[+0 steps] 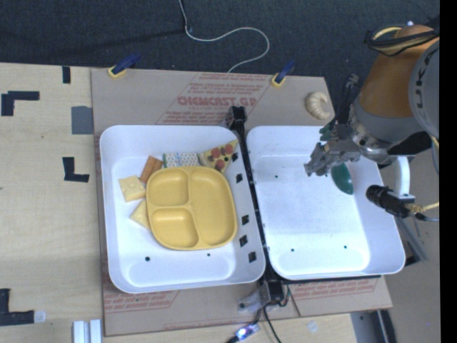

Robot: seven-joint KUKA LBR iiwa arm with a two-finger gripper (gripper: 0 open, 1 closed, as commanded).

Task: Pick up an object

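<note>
Gripper [330,157] hovers over the right bin [314,263], grip state unclear, a teal object [344,179] just beside it, seemingly its target.

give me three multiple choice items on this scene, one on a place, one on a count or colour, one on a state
1. Where does the divided plate lie?
A. in the left bin
B. in the right bin
C. on the cardboard outside both bins

2. What colour is the plate?
A. blue
B. yellow
C. red

3. How does the plate rest?
A. face up, flat in the bin
B. flipped upside down
C. standing on its edge

Answers:
1. A, it sits inside the left bin, over some smaller pieces.
2. B, its whole surface is yellow.
3. A, its three compartments face the camera.

The pincer hangs over the right bin, beside a green object.
</note>
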